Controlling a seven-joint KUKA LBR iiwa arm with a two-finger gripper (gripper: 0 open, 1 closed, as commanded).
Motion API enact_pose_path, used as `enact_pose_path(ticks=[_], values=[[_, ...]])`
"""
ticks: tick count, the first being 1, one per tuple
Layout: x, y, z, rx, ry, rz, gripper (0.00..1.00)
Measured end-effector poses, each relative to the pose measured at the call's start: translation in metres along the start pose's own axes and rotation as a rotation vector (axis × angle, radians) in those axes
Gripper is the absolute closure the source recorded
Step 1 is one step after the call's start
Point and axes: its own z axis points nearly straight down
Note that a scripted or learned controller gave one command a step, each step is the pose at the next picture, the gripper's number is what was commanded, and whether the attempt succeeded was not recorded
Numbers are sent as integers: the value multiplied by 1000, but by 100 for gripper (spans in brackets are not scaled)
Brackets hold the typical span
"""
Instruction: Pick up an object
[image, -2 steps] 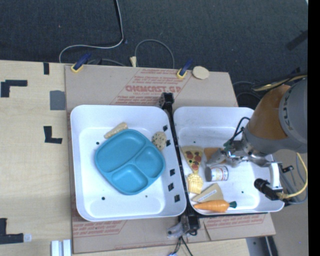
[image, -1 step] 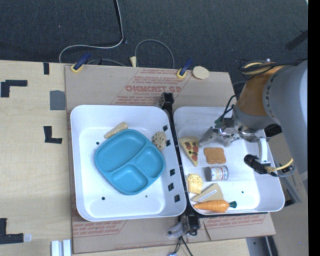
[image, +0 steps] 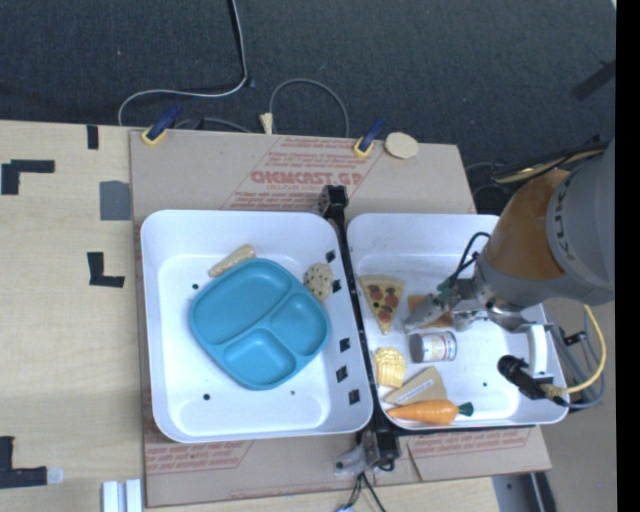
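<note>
The right bin holds a pizza slice, a small silver can lying on its side, a piece of corn, a pale wedge and a carrot by the front wall. My gripper is low in the middle of this bin, just above the can and right of the pizza slice. A small orange-tan piece lies right at its tip. The arm's body hides the bin's right part.
The left bin holds a blue divided plate, a tan stick and a cookie near the divider. A black clamp strip runs between the bins. A round tan disc lies on the cardboard behind.
</note>
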Motion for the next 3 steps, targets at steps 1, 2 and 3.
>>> enact_pose_path(ticks=[1, 2, 3], values=[[47, 48, 1, 2, -1, -5, 0], [49, 117, -16, 6, 1, -1, 0], [55, 78, 3, 3, 1, -1, 0]])
